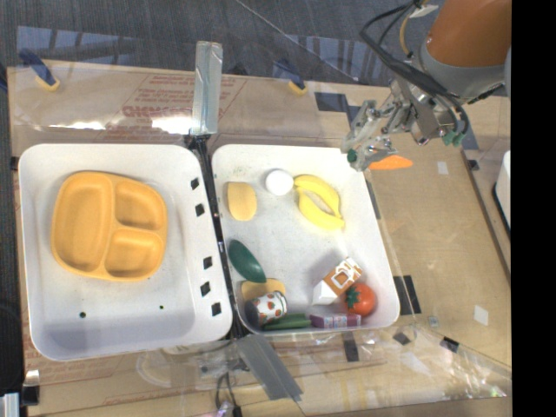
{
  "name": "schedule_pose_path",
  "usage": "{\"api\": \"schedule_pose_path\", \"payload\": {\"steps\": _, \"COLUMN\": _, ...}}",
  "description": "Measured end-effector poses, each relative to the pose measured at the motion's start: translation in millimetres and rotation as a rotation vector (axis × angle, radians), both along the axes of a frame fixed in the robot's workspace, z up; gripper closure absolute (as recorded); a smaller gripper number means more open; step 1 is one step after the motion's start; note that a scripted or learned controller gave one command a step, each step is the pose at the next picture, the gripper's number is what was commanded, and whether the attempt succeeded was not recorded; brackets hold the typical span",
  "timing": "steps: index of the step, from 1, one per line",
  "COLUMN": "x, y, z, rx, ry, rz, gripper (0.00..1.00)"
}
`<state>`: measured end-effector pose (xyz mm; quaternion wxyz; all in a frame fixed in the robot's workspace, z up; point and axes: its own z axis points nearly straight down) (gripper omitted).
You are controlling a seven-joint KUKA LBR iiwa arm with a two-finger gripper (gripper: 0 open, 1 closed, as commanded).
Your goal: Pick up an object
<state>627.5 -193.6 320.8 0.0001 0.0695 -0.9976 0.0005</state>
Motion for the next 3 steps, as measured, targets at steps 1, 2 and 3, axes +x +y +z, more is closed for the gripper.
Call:
{"api": "schedule_pose_path", "payload": {"steps": 1, "x": -30.1, "y": 22.7, "z": -48.0, "rx": 0.001, "ry": 0.001, "rz": -0.047, "gripper": 1.00}}
{"api": "schedule_pose_path", "payload": {"steps": 2, "x": 30.6, "y": 78.0, "z": -39.1, "rx": 0.001, "ry": -0.003, "rz": -0.077, "gripper": 1.00}}
{"api": "schedule_pose_path", "payload": {"steps": 3, "x": -28.9, "y": -18.8, "z": -30.3, "rx": -0.001, "ry": -0.001, "rz": 0.217, "gripper": 1.00}}
